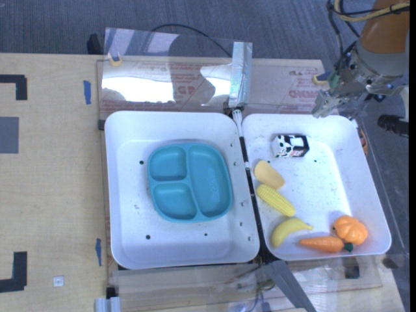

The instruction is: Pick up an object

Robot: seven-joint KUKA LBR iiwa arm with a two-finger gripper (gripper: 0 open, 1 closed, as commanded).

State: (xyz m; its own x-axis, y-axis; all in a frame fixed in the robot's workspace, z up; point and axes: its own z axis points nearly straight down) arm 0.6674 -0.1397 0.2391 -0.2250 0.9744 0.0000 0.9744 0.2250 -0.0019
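The pale wooden tabletop [52,174] carries two shallow white plastic bins side by side. The left bin [123,142] holds a turquoise plastic plate with three compartments [190,181]. The grey arm with its orange band [383,25] leans in from the upper right, wrist bent downward, and its end effector [325,104] hangs over the far right corner of the right bin [338,168], above the rim; I cannot tell how it is set. Nothing is in its grasp. In that bin lie a yellow corn cob [275,200], a yellow banana [288,230], an orange carrot [322,244], a small orange pumpkin [351,229], a pale yellow rounded piece [268,174] and a black-and-white toy cow [290,145].
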